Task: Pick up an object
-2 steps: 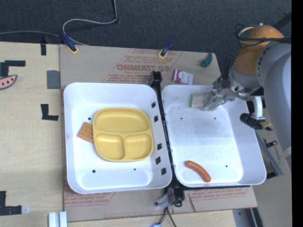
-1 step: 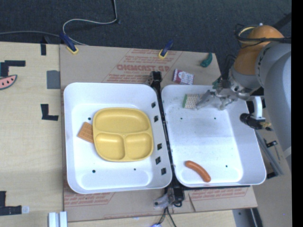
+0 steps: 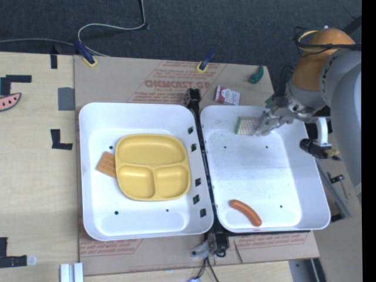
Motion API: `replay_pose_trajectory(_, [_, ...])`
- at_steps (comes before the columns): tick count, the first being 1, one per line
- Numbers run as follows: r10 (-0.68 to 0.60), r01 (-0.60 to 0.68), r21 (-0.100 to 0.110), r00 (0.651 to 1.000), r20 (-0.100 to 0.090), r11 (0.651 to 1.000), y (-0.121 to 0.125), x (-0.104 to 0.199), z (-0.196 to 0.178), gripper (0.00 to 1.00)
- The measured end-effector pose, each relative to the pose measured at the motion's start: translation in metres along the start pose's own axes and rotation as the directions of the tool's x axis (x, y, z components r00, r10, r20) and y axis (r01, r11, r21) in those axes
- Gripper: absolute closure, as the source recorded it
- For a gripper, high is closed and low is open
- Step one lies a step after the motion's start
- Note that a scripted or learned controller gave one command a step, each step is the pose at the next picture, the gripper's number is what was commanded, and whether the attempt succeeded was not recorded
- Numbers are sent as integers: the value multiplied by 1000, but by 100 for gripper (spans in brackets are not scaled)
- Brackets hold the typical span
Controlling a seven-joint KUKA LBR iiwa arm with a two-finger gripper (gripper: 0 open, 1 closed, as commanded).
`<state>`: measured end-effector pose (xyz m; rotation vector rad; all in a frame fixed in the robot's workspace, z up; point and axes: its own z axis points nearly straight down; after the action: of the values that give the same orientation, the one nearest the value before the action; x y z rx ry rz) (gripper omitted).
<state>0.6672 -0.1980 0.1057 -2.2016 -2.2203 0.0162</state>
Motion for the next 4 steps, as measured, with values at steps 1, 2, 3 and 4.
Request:
replay_pose_trajectory(1, [0, 0, 1, 1000, 0, 1000, 0, 0, 1, 0])
replay_pose_trajectory(2, [10, -9, -18, 1000, 4, 1000, -119, 14, 21, 0])
replay_pose_trajectory(3, [9, -9, -23, 1000, 8, 1000, -118, 12, 11, 100])
replay_pose_trajectory(4, [9, -9, -23, 1000, 7, 1000, -118, 13, 11, 0])
